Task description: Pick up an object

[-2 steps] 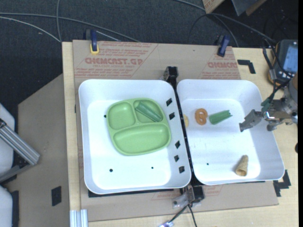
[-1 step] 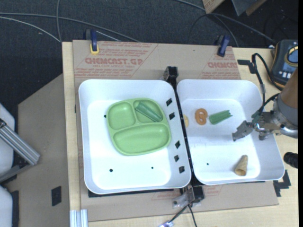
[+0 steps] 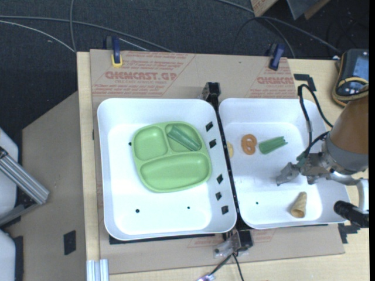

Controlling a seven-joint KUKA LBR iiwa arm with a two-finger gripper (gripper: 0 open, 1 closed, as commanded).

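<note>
Jaws [image 3: 286, 176] low over right bin [image 3: 265, 215], near its middle, arm entering from 3 o'clock. Jaws' opening: cannot tell; nothing seen held. Cone-shaped tan piece [image 3: 299, 204] lies near, at jaws' 5 o'clock, apart from them. Green piece [image 3: 272, 144] at jaws' 11 o'clock, further off; orange ring [image 3: 249, 144] just beside it at its 9 o'clock. Left bin [image 3: 161, 218] holds green divided plate [image 3: 171, 157], green item [image 3: 184, 137] in its upper right compartment. Both bins on worktop [image 3: 55, 151].
</note>
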